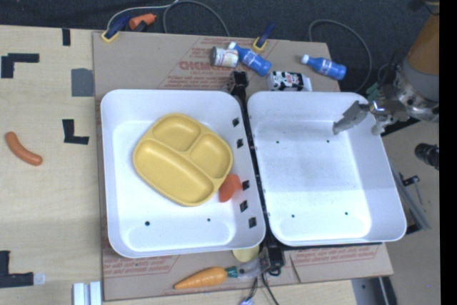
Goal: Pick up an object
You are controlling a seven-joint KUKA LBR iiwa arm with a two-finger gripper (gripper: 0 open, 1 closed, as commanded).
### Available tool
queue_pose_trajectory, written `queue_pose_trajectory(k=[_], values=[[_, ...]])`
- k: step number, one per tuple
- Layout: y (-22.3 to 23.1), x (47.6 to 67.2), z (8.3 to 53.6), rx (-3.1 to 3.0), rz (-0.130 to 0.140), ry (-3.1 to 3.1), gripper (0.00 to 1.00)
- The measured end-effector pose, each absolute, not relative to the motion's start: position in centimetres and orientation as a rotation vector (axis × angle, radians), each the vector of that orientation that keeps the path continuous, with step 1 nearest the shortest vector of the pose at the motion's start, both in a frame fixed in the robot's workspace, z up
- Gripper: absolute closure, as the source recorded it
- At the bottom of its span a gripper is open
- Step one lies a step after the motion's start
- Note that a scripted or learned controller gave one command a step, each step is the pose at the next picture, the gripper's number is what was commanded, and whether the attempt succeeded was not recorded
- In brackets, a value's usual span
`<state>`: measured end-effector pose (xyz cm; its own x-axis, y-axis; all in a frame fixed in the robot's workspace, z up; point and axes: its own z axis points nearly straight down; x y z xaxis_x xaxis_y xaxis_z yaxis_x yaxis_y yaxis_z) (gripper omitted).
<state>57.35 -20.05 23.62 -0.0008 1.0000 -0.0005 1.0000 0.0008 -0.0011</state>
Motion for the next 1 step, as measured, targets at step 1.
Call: queue_pose_trajectory(k=[1], values=[[-14.99, 54.35, 9.25, -2.21, 0.008, -2.216, 0.0]])
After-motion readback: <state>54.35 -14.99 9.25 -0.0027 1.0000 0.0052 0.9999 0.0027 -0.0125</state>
